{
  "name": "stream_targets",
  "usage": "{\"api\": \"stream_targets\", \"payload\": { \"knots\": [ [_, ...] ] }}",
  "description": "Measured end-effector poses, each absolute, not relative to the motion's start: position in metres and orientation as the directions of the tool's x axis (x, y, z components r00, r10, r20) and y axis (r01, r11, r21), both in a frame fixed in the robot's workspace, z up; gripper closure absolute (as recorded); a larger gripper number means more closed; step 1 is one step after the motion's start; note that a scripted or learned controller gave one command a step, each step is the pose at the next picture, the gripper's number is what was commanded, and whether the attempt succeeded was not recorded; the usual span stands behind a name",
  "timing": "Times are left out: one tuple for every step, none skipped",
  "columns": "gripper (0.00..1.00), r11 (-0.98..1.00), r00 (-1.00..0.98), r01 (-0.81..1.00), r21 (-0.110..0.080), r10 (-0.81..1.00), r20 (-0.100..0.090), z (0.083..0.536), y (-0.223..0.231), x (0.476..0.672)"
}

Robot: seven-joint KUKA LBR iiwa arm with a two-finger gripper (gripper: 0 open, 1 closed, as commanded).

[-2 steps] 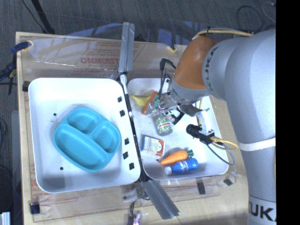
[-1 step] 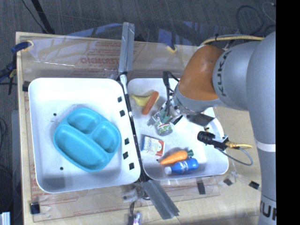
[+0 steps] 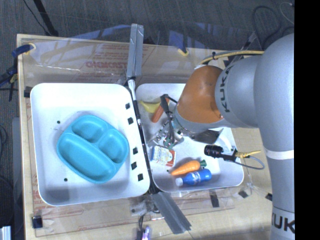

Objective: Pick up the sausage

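The sausage (image 3: pixel 157 115) is a short reddish-orange piece lying at the far left of the right bin (image 3: pixel 227 180), close to the wall between the bins. Its upper end is hidden behind a dark part of the arm. My gripper (image 3: pixel 166 135) hangs low in the same bin, just right of and in front of the sausage, under the orange wrist band. Nothing shows between its metal tips.
A yellow item (image 3: pixel 147 105) lies just beyond the sausage. A small carton (image 3: pixel 163 156), a carrot (image 3: pixel 186 167) and a blue bottle (image 3: pixel 195 177) sit at the front of the right bin. The left bin (image 3: pixel 45 104) holds a blue divided plate (image 3: pixel 93 147).
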State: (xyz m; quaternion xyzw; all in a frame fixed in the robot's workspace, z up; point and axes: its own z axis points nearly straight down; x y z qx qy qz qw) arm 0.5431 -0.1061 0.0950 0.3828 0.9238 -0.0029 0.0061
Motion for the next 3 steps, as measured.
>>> {"api": "stream_targets", "payload": {
  "knots": [
    [1.00, 0.711, -0.711, 0.704, 0.001, 0.703, -0.015, 0.105, -0.106, 0.545],
    [1.00, 0.714, -0.714, 0.700, 0.002, 0.700, -0.017, 0.115, -0.106, 0.546],
    [1.00, 0.718, -0.717, 0.697, 0.002, 0.696, -0.019, 0.125, -0.106, 0.547]
  ]
}}
